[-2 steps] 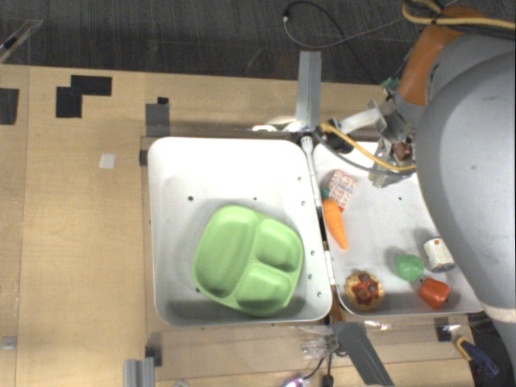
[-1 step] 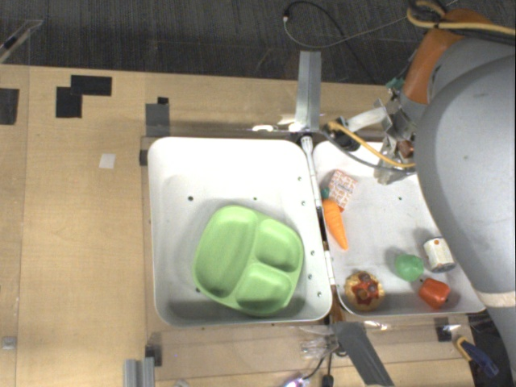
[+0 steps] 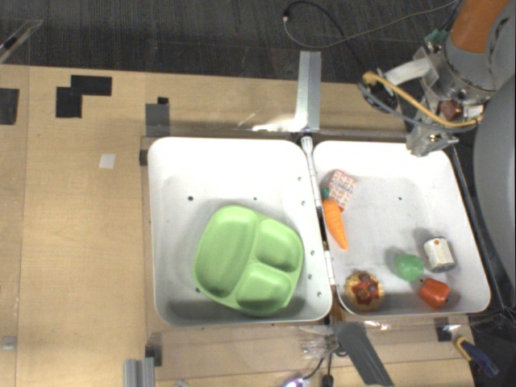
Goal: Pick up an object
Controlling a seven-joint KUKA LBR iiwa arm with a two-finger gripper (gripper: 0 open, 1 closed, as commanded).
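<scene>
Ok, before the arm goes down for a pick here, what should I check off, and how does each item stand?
1. Gripper above the right bin's far right corner, off the objects: ok.
2. Fingers open: cannot tell.
3. Nothing held: cannot tell.
4. Carrot lies against the divider wall, awkward to grasp: not ok.
5. White cylinder, green piece and red piece crowded together: not ok.
6. Green divided plate alone in the left bin: ok.
</scene>
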